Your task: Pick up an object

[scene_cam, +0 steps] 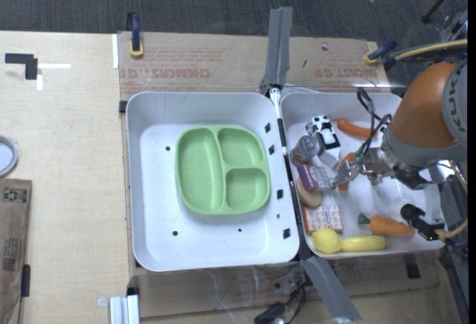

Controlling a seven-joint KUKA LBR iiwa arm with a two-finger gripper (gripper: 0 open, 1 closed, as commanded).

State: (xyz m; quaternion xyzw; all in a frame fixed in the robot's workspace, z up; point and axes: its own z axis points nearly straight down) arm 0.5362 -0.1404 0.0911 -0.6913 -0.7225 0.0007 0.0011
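The arm is reaching into the right bin, its gripper hanging over clutter just beside a purple packet and a silver can; whether the claw is open or closed I cannot tell. A clean pick is probably calling for a straight descent onto one item, avoiding neighbours. Red lettering on the cardboard behind the bins is showing, too blurred to read.

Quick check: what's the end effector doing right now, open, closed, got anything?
End effector: low in the right bin among the clutter; open or closed cannot be told from this view, and no object is seen in its grip.
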